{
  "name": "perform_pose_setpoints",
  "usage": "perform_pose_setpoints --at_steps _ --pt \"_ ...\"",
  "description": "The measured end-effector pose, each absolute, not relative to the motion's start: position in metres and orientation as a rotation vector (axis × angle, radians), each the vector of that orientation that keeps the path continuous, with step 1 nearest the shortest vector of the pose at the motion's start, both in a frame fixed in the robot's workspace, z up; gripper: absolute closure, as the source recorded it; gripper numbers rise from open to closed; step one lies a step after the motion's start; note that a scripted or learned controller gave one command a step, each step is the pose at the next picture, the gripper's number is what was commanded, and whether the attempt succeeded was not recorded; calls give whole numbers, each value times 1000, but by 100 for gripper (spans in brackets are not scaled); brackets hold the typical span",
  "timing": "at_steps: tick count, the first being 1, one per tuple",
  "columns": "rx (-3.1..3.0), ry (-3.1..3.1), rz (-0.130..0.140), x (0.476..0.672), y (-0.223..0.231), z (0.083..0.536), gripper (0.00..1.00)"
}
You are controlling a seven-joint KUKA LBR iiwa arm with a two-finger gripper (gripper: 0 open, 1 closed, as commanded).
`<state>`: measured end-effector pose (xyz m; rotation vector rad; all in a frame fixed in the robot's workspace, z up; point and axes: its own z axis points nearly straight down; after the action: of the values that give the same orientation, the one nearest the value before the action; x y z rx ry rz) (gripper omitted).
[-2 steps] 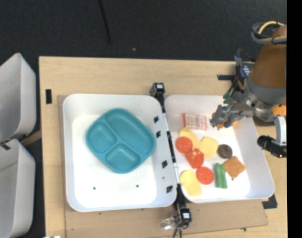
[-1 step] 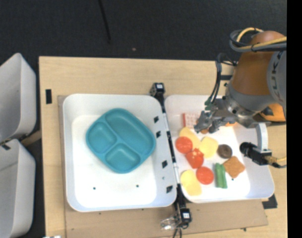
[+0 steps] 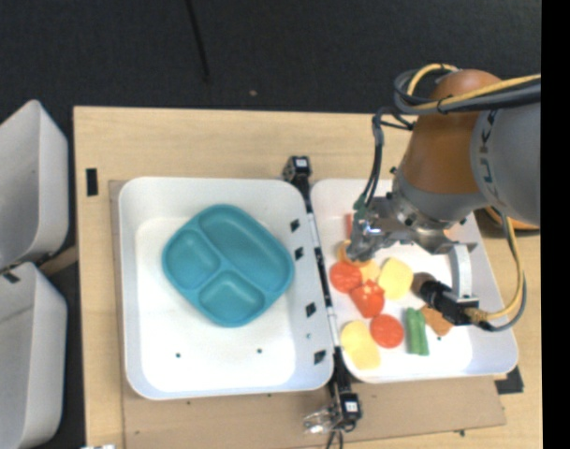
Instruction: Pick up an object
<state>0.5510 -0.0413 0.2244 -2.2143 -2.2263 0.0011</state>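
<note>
Arm overhead — tool above toy food, right bin.

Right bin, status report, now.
Gripper low over right bin, at the toy food pile's upper left edge. Nothing seen between fingers. Red pieces, yellow pieces, green piece lie packed close. Blue tray sits in left bin.

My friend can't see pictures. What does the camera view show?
A grey and orange robot arm reaches down over toy food piled in the right white bin. The left white bin holds a blue divided plate.
</note>
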Motion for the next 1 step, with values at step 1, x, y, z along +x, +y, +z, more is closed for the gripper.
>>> perform_pose_setpoints --at_steps 1 --pt "-2212 -2229 -4 537 13 241 100"
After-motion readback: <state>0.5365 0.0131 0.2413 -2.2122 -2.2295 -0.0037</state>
